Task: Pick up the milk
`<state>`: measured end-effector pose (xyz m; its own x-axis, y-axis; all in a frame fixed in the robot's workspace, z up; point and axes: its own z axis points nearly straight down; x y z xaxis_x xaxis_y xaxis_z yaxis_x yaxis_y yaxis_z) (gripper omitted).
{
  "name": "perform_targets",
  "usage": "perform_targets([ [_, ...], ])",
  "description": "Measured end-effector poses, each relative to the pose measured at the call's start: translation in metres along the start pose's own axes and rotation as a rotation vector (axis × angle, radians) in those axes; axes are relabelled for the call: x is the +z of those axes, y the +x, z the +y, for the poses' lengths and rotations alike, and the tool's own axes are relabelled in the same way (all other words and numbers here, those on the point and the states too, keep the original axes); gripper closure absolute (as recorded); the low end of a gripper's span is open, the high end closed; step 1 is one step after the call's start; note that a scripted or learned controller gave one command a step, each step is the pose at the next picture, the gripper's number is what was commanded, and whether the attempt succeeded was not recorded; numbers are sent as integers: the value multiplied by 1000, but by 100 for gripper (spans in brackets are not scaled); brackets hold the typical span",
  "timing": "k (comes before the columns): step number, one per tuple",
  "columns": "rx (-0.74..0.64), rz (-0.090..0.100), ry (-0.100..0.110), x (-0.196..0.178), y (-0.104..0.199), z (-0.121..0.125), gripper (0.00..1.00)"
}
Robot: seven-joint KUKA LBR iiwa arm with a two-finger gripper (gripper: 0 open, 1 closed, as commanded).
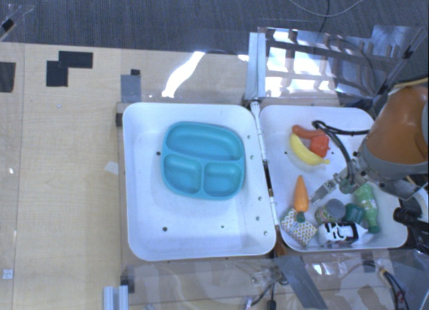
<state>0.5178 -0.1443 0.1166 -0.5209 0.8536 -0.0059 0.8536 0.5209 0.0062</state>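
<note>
Milk (338,233), judged to be the small black-and-white carton, lies at the near edge of the right bin (348,118). It is hemmed in on three sides: a green bottle (366,207) presses close on its right, a grey round piece (334,207) sits just beyond it, and a patterned packet (298,227) lies just to its left. That crowding likely explains the approach. The gripper (343,185) hangs above the cluster, slightly farther into the bin than the carton, where it can drop in from above rather than push through neighbours. Whether it is open or closed I cannot tell at this slant, and nothing visibly sits in it. The arm (402,134) comes in from the right, its orange band bulking over that side of the bin.

A carrot (301,195) lies left of the gripper, and a banana (305,151) touches a red item (316,142) toward the far side, well apart from the carton.

The left bin (144,188) holds a blue divided tray (203,159) near its middle. Both bins rest side by side on a pale wooden bench (60,168) bearing black square marks (67,66) at the far left. A clear panel (301,61) stands behind the right bin, catching bright glare. Beyond the bench runs dark grey carpet (167,1), with a thin cable (322,1) looping across it.
</note>
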Motion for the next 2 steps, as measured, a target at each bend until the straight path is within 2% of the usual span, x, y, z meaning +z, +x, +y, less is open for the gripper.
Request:
perform_targets([
  [1, 183, 0, -3, 28, -12, 63, 0],
  [2, 285, -1, -4, 29, -21, 114, 0],
])
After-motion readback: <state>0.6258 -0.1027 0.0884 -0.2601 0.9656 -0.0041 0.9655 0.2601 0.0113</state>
